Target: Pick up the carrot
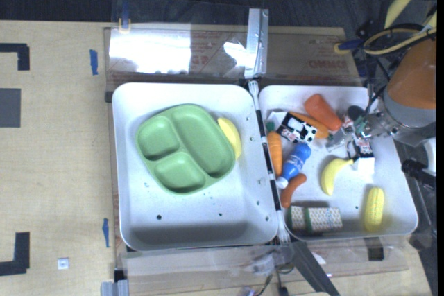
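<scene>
At right of frame, the end effector (pixel 352 136) hovers in the right bin (pixel 409 218), apparently holding nothing; finger state unclear. The carrot (pixel 275 152) lies against that bin's left wall, beside a blue bottle (pixel 296 161). Approach step; next move: traverse left, descend over it.

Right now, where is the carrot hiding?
In the camera view, the carrot lies in the right bin, along its left wall, just left of the blue bottle.
</scene>
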Robot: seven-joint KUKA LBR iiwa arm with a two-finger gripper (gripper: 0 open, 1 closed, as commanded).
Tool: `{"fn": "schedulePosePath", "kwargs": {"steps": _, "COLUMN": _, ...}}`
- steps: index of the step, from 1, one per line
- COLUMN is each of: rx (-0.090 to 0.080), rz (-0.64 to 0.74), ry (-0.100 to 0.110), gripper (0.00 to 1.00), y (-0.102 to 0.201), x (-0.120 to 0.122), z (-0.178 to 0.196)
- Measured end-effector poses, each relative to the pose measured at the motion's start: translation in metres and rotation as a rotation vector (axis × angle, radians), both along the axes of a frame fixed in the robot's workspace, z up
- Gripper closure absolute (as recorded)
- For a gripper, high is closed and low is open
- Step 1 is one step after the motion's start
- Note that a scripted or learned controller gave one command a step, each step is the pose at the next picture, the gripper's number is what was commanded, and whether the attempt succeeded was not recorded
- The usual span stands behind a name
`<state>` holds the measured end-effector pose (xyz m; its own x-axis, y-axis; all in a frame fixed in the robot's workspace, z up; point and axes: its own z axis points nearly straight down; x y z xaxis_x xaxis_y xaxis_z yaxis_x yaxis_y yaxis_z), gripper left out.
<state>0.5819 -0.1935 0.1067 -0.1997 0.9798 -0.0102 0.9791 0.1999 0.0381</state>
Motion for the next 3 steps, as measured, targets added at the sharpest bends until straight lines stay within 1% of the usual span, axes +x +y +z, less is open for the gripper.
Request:
{"fn": "schedulePosePath", "kwargs": {"steps": 1, "rx": -0.026, "rz": 0.377, "ry": 0.005, "gripper": 0.0, "y": -0.01, "x": -0.002, "z": 0.0}}
{"fn": "schedulePosePath", "kwargs": {"steps": 2, "rx": -0.007, "rz": 0.389, "ry": 0.034, "gripper": 0.0, "y": 0.0, "x": 0.06, "z": -0.022}}
{"fn": "schedulePosePath", "kwargs": {"steps": 3, "rx": -0.007, "rz": 0.336, "ry": 0.034, "gripper": 0.0, "y": -0.031, "x": 0.007, "z": 0.073}}
